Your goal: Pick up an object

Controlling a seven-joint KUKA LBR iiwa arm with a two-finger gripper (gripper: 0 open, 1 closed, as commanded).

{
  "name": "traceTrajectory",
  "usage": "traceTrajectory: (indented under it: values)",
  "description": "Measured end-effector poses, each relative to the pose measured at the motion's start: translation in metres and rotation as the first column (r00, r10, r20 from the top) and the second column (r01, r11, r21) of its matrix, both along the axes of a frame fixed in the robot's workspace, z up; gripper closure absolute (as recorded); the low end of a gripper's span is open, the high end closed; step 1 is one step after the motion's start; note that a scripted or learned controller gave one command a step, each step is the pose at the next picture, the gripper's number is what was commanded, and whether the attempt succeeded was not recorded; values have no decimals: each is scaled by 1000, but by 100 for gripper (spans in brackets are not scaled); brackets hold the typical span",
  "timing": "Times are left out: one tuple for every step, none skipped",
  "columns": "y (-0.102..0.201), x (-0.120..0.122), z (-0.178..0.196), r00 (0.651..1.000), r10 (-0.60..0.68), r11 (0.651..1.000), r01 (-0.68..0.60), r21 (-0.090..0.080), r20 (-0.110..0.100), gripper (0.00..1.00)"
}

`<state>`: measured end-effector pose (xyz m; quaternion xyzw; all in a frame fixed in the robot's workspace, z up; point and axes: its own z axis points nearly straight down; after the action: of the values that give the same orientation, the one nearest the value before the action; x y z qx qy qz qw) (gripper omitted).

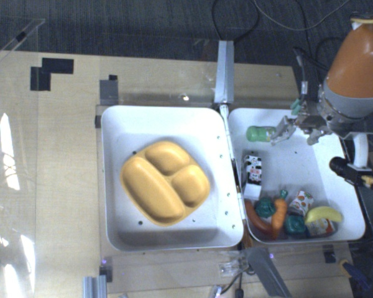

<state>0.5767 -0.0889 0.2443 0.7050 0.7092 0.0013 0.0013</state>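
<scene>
Nearest the camera, the front rim of the left bin [174, 244] is being shown unobstructed, and a yellow three-part dish [166, 181] is lying in the middle of that bin with bare white floor left all round it, widest toward the back wall.

In the right bin [298, 166], the small things are being crowded against the front wall: a red sausage [260, 221] by the front left corner, a carrot [279, 208] leaning on it, a teal toy [294, 226] just beside that, a white patterned packet [301, 202] behind, and a banana [323, 215] toward the front right corner. A black-and-white carton [253, 169] is lying close along the left wall, beside the divider between the bins. The middle and right of this bin's floor are being left open.

Farther back, a green bottle [259, 133] is lying on its side near the back left corner, just beside the claw [296, 127]. The claw is being held over the bin's back edge with its two metal fingers spread apart and nothing gripped between them; whether a fingertip is touching the bottle cannot be told. The arm [357, 61] is reaching in above the back right corner.

Beyond the bins, the wooden counter [43, 166] is extending to the left, and black cables [261, 11] are trailing over the dark floor.
</scene>
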Motion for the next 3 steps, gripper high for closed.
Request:
traceTrajectory:
  values:
    - [-10,-2,-128,993,112,994,-112,-6,33,0]
    - [-1,26,-136,981,191,982,-190,-12,36,0]
    - [0,18,-136,992,114,993,-114,-10,51,0]
